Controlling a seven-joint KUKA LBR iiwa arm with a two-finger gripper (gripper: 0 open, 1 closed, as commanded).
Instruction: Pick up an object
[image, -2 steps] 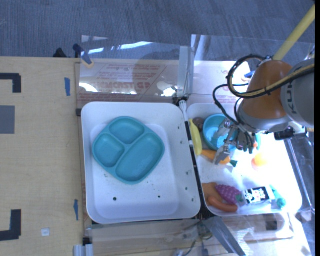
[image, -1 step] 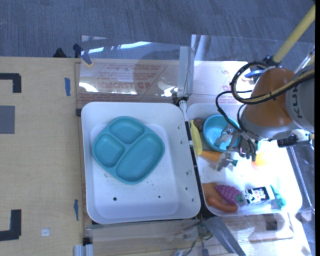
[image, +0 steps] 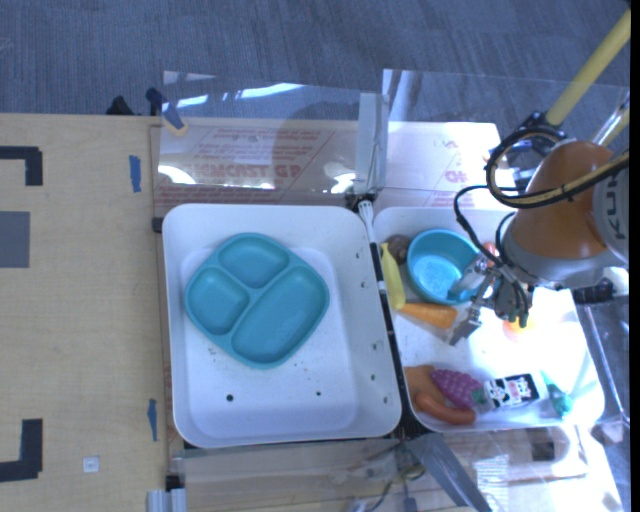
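My gripper (image: 468, 311) hangs over the right bin (image: 560, 345), just right of the blue bowl (image: 438, 265) and at the right end of the orange carrot (image: 428, 314). Its fingers stand open and I see nothing held between them. A yellow banana-like piece (image: 392, 280) lies along the bin's left wall. At the front of that bin lie purple grapes (image: 455, 385), a reddish sausage (image: 432, 403), a small black-and-white carton (image: 512, 390) and a teal item (image: 557, 401). The arm's orange band (image: 560, 215) hides part of the bin's back right.
The left bin (image: 200, 400) holds a blue divided plate (image: 258, 298). A clear plastic wall (image: 270, 150) stands behind both bins. A wooden board (image: 75, 300) lies to the left. Black cables (image: 500, 170) loop above the wrist.
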